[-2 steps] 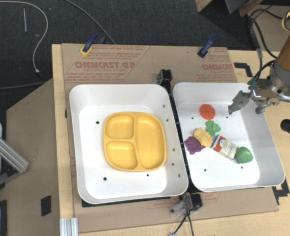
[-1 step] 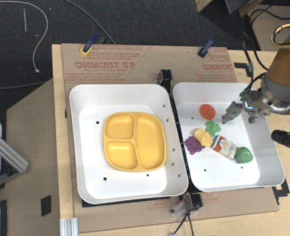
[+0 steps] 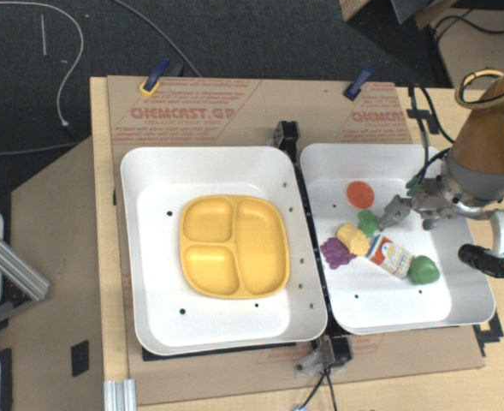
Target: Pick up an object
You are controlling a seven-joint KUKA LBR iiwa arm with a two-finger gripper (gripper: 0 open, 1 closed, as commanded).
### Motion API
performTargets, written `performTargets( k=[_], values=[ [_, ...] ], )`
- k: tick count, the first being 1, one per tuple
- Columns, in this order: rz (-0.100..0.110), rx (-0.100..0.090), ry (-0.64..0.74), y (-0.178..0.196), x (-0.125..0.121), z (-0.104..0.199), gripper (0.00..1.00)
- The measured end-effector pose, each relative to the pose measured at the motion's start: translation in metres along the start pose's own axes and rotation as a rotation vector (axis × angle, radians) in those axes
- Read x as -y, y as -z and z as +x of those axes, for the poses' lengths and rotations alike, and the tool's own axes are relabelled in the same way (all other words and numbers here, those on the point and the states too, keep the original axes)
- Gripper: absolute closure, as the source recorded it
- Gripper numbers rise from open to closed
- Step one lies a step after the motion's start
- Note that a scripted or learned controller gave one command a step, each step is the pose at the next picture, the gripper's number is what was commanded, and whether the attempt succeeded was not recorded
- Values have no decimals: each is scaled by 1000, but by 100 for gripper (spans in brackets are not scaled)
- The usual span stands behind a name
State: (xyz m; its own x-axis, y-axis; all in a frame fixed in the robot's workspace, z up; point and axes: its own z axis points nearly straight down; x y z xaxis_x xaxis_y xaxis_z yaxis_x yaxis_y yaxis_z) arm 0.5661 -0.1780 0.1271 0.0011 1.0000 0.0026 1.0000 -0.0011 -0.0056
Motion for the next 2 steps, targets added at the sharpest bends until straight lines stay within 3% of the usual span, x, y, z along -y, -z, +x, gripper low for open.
performTargets(
  k=[1,2],
  values=[
    [-4,0,0,-43,-1,0,0],
    [-9,2,1,-29,-2,0,100]
  ],
)
